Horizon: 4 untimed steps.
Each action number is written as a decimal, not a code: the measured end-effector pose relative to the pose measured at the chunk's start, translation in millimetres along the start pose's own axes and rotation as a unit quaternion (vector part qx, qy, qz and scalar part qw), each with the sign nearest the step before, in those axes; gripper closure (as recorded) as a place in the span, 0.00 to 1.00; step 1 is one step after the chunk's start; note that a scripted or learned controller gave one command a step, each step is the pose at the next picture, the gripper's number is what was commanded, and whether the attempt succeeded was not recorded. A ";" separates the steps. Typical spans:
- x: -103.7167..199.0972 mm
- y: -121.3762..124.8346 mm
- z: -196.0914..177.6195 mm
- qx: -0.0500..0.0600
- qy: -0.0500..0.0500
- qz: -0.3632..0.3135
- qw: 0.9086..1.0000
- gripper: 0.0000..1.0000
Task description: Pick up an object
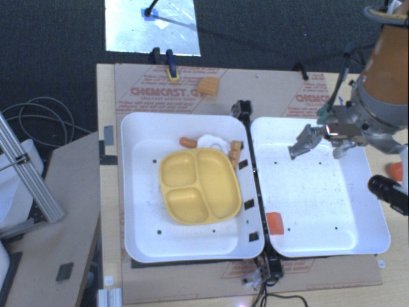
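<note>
The robot arm's gripper (pixel 305 144) hung over the upper part of the right bin (pixel 358 238), reaching in from the right of the frame, its grey fingers slightly parted with nothing between them. The nearest candidate for a pick, a small orange-red block (pixel 275 222), sat at that bin's lower left, close against the wall by the divider and well apart from the gripper, a spot that would likely make a clean grasp awkward. The left bin (pixel 137 171) held a yellow divided tray (pixel 199 186) near its centre, with a small orange sausage-shaped piece (pixel 188 142), a white object (pixel 212 143) and a tan block (pixel 235 152) crowded along the tray's upper edge. A tan wedge (pixel 208 86) lay outside both bins on the board (pixel 281 88) above them, probably beyond the intended working area. The pick had not yet been made.
</note>
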State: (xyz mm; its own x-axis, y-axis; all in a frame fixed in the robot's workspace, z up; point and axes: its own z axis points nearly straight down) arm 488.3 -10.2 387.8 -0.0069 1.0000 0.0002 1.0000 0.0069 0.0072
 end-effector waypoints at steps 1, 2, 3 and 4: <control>0.0 0.0 0.0 0.000 0.000 0.000 1.000 0.00; 0.0 0.0 0.0 0.000 0.000 0.000 1.000 0.00; 0.0 0.0 0.0 0.000 0.000 0.000 1.000 0.00; 0.0 0.0 0.0 0.000 0.000 0.000 1.000 0.00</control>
